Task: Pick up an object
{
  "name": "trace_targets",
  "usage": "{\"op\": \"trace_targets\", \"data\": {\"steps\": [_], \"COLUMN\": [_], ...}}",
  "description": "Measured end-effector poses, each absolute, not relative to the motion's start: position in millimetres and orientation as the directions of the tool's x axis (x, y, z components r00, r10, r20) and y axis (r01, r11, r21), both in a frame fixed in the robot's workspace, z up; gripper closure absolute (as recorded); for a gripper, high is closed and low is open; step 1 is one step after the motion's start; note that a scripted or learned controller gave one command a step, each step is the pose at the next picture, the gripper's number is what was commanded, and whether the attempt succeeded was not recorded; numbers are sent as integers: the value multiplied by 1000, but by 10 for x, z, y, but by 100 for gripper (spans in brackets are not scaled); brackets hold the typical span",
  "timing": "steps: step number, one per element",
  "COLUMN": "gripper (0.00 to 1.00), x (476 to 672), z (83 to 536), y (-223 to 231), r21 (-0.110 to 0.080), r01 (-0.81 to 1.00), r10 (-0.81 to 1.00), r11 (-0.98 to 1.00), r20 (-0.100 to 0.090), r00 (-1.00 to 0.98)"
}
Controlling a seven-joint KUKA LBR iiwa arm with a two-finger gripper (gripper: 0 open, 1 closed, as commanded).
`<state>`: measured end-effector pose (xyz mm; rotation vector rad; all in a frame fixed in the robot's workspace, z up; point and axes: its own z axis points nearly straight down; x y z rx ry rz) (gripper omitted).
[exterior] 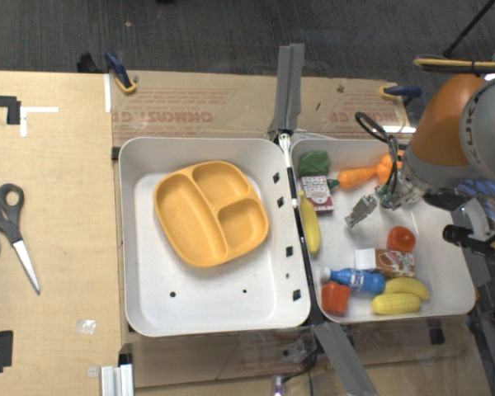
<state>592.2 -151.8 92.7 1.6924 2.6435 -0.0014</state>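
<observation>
Camera view, left to right: scissors (12,229) on the tabletop (49,163); a yellow divided plate (212,212) in the left bin (140,304); the right bin (454,299) holds a banana (311,225), carrot (359,175) and tomato (401,239). My fingers (361,212) hover there, slightly parted, holding nothing.

Two white bins sit side by side on the table: the left bin (140,246) holds one yellow divided plate (210,211), and the right bin (445,299) holds the loose items. These comprise one banana (312,228), one corn cob (396,304), one lemon-yellow piece (407,287), one carrot (359,175), one tomato (401,238), one red pepper (335,298), one blue bottle (359,280), one green item (313,162) and two small printed packets (316,193) (393,262). One pair of scissors (15,231) lies on the table at left, and two blue clamps (120,71) (400,93) stand along the back edge.
</observation>
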Motion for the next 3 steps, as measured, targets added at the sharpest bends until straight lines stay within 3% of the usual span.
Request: {"op": "trace_targets", "data": {"steps": [1,2,3], "gripper": [0,0,100], "x": [6597,6585,6566], "z": [935,917,993], "y": [-1615,-1158,-1154], "r21": [2,-2,-13], "r01": [969,1000,1000], "r10": [969,1000,1000], "r11": [248,16,20], "r20": [-3,-3,-2], "r00": [-248,-16,-20]}}
